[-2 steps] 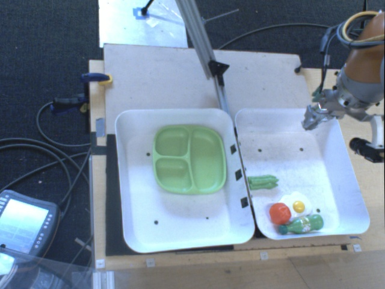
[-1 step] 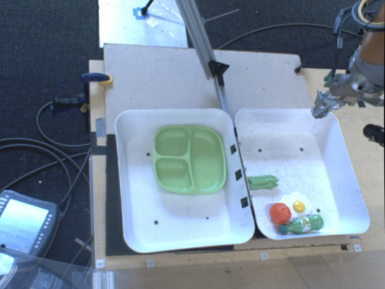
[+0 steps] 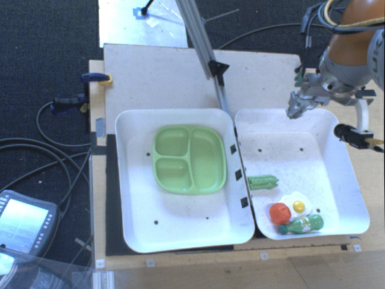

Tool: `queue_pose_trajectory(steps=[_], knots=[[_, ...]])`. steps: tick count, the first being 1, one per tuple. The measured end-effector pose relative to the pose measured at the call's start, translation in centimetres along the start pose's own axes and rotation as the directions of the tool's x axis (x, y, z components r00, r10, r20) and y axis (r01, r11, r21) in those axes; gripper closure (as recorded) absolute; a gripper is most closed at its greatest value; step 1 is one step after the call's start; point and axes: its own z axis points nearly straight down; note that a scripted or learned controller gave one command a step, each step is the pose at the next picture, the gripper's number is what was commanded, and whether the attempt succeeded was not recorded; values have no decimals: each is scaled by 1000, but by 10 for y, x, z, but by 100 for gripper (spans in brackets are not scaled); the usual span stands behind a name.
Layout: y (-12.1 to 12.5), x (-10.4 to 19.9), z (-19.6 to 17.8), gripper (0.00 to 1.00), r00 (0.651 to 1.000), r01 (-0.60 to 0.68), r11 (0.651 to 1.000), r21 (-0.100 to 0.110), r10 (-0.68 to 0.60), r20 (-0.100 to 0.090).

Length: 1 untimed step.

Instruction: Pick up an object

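1. Nearest the camera, in the front corner of the right bin (image 3: 346, 161), a green bottle (image 3: 302, 224) lies on its side, its cap end pointing toward the divider between the two bins.
2. Just behind the bottle sit a red tomato (image 3: 279, 212) and a fried egg (image 3: 296, 204) — the two touch each other, and the tomato is close against the bottle's neck end.
3. A little further back, a green pea pod (image 3: 263, 182) lies flat beside the right bin's left wall, apart from the cluster at the front.
4. In the left bin (image 3: 135, 221), a light green divided plate (image 3: 189, 159) rests flat on the floor, with three compartments, set toward the bin's back half.
5. The rest of the right bin's floor, behind the pea pod, is bare white with a few dark specks.
6. At the far rim of the right bin the gripper (image 3: 299, 106) hangs above the back edge, well apart from every object — whether it is spread or closed cannot be told from this angle, and nothing shows in it.
7. Above it, the arm's orange band (image 3: 364, 8) and grey wrist reach in from the right, with cables looping over the top.
8. Furthest back, a slanted metal pole (image 3: 198, 32) crosses the pale bench board (image 3: 156, 71).
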Motion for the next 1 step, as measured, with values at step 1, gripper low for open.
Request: queue_pose_trajectory(steps=[1], knots=[[17,51,5,100,1000,0,1000,-3,0,1]])
